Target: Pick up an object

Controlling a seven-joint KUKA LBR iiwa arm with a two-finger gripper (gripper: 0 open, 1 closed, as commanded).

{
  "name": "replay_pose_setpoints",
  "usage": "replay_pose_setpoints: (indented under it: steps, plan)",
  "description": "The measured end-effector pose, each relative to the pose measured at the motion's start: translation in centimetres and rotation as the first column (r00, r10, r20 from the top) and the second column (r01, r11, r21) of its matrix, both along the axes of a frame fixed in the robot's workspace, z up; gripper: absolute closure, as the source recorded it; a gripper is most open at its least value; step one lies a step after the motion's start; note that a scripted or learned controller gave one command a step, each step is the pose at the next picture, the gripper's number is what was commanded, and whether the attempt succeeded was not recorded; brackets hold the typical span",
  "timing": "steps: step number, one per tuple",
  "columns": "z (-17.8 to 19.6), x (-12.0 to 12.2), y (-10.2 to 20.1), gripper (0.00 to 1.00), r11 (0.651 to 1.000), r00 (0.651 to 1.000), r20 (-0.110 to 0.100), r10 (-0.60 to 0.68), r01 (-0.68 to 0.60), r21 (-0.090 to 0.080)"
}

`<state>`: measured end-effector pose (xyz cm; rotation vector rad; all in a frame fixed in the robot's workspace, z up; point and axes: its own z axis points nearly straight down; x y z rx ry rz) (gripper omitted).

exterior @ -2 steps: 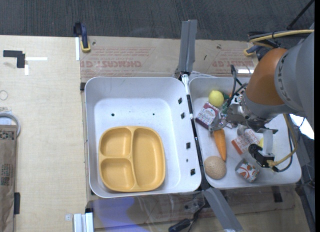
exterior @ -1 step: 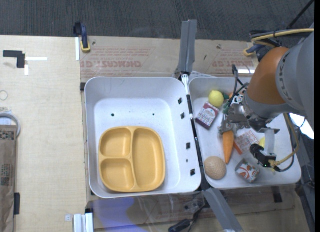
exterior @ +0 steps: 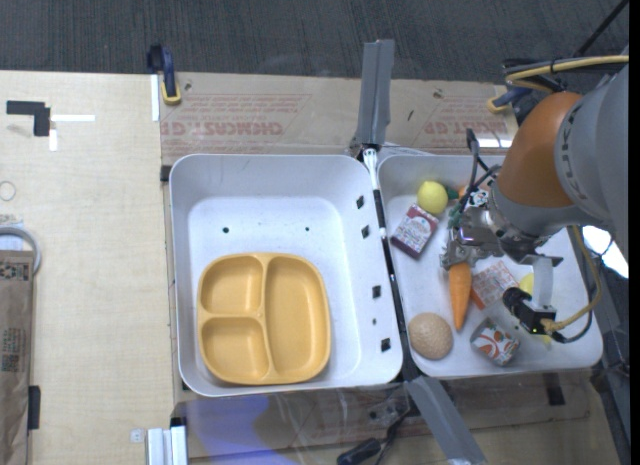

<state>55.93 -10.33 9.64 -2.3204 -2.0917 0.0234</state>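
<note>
1. Seen from above: two white bins side by side on a cardboard-covered bench, left bin (exterior: pixel 190 213) and right bin (exterior: pixel 575 358).
2. Lying in the left bin toward its near edge: a yellow three-compartment plate (exterior: pixel 265 318).
3. Reaching in from the right over the right bin: a grey arm (exterior: pixel 600 153) with an orange band (exterior: pixel 530 153).
4. Hanging low in the middle of the right bin: the gripper (exterior: pixel 462 251), right at the top end of a carrot (exterior: pixel 459 298); whether apart, together or clamped on anything cannot be told from this angle.
5. Pointing toward the bin's near edge: the carrot's tip, with a brown ball (exterior: pixel 431 336) just left of it.
6. At the far end of the bin: a lemon (exterior: pixel 432 196), and beside it a dark red packet (exterior: pixel 412 232).
7. Right of the carrot: a red-and-white packet (exterior: pixel 493 283) and, nearer the front, a printed can (exterior: pixel 495 345).
</note>
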Motion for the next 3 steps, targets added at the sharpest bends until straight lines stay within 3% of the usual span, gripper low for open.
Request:
replay_pose_setpoints:
  steps: [1, 2, 3]
  plan:
    - [-0.9, 0.1, -5.4, 1.0, 0.997, 0.997, 0.016, -0.081, 0.081, -0.002]
    - [9.5, -2.4, -1.7, 1.0, 0.994, 0.994, 0.016, -0.108, 0.108, -0.004]
    - [9.1, -0.8, 3.7, 1.0, 0.998, 0.998, 0.014, -0.058, 0.058, -0.004]
